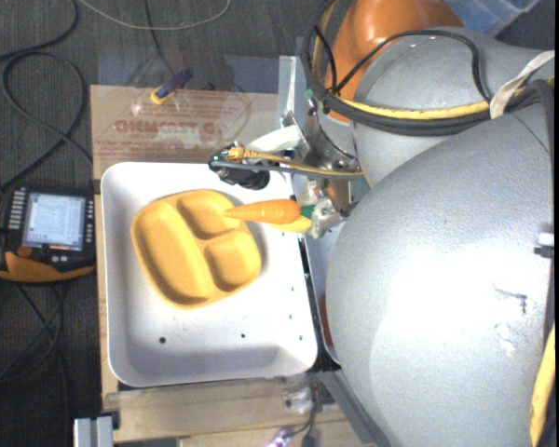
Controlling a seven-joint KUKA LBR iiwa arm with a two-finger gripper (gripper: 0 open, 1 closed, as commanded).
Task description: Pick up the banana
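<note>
Though my arm (pixel 447 250) covers most of the right bin, my hand (pixel 307 214) sits at the left bin's (pixel 205 343) right wall, pinching a carrot (pixel 265 213) that points left over the yellow divided plate (pixel 198 246). Where the banana lies I cannot tell from this view.

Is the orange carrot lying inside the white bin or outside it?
Inside. The carrot lies across the yellow divided plate in the white bin, near its right wall.
</note>
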